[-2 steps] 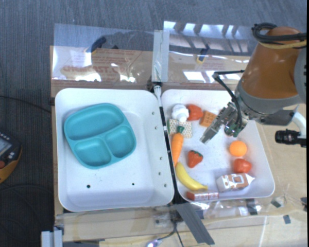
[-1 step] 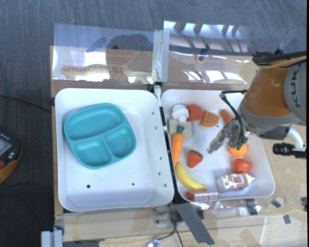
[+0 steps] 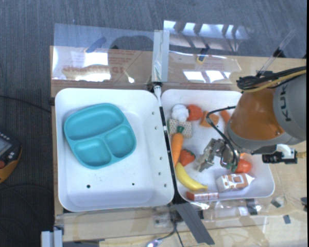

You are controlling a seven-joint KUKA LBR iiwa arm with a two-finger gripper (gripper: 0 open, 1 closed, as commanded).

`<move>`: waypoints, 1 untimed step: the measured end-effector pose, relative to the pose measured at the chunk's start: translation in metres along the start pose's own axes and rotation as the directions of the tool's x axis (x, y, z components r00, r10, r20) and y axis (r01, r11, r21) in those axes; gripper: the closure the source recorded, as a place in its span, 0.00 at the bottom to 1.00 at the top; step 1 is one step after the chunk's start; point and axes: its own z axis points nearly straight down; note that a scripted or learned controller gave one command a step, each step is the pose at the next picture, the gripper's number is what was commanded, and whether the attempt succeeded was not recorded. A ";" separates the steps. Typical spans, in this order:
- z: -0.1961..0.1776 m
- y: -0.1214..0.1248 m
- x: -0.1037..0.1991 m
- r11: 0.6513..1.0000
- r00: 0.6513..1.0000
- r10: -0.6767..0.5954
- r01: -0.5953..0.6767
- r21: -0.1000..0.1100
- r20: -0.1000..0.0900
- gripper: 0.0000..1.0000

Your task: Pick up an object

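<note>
below the orange-banded arm (image 3: 257,120), hand (image 3: 215,156) hovers open beside the carrot (image 3: 177,145).

We see divided tray (image 3: 99,134) in left bin (image 3: 72,192); right bin (image 3: 265,187) holds carrot (image 3: 177,147), banana (image 3: 187,177) before it — carton (image 3: 234,182) further right.

The arm (image 3: 293,112) bore dark letters — "KU", cut off at the edge — and nothing else was legible.
</note>
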 end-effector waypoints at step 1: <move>0.000 -0.020 -0.003 0.922 0.922 0.387 -0.387 -0.005 -0.005 1.00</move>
